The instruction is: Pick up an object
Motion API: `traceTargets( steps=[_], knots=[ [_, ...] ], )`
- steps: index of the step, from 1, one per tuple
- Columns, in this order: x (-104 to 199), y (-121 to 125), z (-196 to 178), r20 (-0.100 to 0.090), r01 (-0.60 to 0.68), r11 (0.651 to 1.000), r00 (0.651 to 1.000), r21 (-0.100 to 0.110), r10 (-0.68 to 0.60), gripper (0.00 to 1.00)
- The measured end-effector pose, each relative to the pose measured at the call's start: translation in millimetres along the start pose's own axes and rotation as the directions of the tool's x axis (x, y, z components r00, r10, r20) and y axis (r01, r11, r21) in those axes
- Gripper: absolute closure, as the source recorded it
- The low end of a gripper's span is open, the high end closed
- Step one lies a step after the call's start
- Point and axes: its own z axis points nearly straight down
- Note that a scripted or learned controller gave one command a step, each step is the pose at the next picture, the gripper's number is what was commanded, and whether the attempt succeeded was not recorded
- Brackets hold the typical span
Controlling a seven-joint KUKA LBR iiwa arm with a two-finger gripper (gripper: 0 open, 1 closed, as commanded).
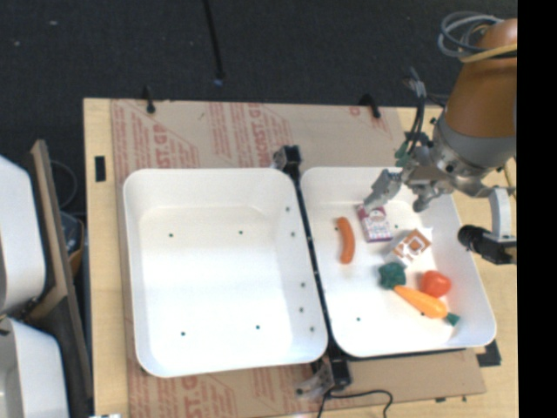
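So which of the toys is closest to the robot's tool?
The small purple-and-white carton. It lies just below the tool, while the sausage, the tomato and the carrot lie farther off.

A brown cardboard sheet (209, 133) with red print lies under both white bins (218, 355). At twelve o'clock, a thin black cable (209, 24) crosses the dark floor (261, 33). At nine o'clock stands what may be a wooden board (54, 233).

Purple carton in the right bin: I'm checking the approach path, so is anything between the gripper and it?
Nothing visible. The gripper hangs just above the purple carton; the sausage lies to its left and the small orange-white box to its lower right, both apart.
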Motion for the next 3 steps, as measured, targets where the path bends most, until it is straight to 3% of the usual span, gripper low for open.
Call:
traceTargets(
  steps=[1, 2, 3],
  knots=[
    [34.4, 40.0, 83.5, -0.001, 0.003, 1.0, 1.0, 0.007, -0.003, 0.0],
    [38.4, 16.9, 79.0, 0.0, -0.052, 0.999, 0.999, 0.0, 0.052, 0.0],
    [-2.3, 42.8, 147.8, 0.0, -0.003, 1.0, 1.0, 0.006, 0.003, 0.0]
  ],
)
